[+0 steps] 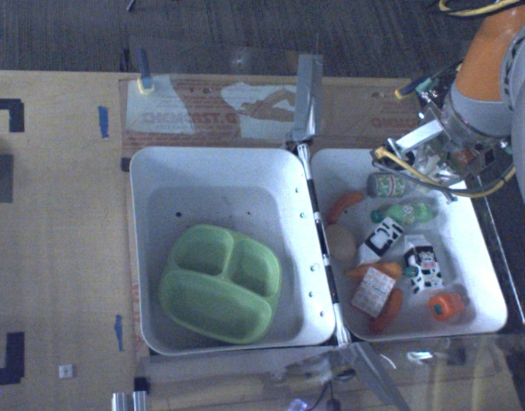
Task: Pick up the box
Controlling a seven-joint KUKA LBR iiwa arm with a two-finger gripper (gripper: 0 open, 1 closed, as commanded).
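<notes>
I bring the grey arm's two-finger gripper [442, 157] over the far edge of the right white bin [493, 302]; whether its fingers are open or closed I cannot tell. Nothing is lifted yet: the small tan printed box [373, 291] lies flat near the bin's near-left corner. One box, one green divided tray [219, 282], two bins [146, 255] counted.

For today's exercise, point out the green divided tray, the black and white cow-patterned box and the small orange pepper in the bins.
green divided tray [219, 282]: camera view, on its central ridge.
cow-patterned box [423, 269]: camera view, on its top face.
orange pepper [445, 306]: camera view, on its body.
</notes>
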